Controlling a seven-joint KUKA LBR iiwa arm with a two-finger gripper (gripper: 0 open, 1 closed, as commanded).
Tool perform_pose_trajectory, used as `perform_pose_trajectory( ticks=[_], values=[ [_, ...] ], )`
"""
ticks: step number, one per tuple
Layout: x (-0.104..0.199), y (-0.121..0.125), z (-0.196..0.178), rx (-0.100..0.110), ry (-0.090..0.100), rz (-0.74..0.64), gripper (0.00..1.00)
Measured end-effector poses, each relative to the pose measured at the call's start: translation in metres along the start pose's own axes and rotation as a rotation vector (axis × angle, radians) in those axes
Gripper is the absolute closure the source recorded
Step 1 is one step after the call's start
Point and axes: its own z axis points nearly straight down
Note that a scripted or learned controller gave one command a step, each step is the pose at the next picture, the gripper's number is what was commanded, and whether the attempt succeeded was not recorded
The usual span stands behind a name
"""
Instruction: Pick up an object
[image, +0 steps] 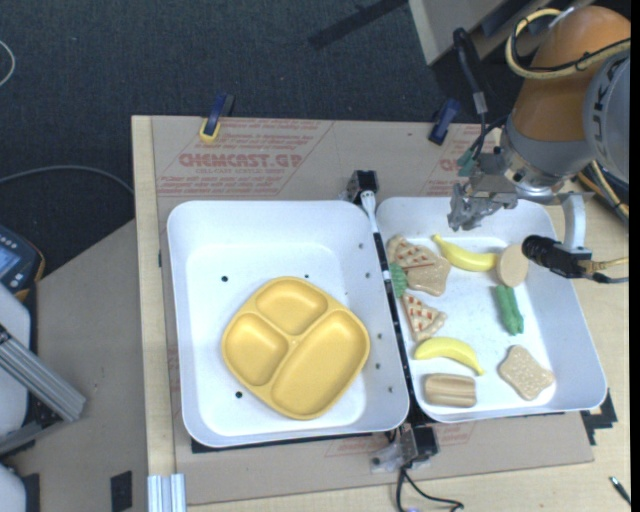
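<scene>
Camera view: gripper (468, 217) poised above the right bin (590, 350).
I can't tell its finger state; nearest banana (464, 256) lies just below, long axis crosswise.

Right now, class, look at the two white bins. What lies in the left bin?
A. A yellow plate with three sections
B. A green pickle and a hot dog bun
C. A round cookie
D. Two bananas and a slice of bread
A: the yellow plate, divided into three sections, sits alone in the left bin, while the toy foods all lie in the right bin.
</scene>
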Motion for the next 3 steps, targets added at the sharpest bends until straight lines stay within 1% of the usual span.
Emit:
perform_pose_trajectory(
  ticks=[1, 2, 3],
  values=[
    [0.121, -0.031, 0.032, -0.001, 0.001, -0.005, 1.0],
    [0.16, -0.093, -0.059, -0.015, -0.001, 0.001, 1.0],
    [0.165, -0.153, -0.052, -0.002, -0.004, 0.007, 1.0]
  ],
)
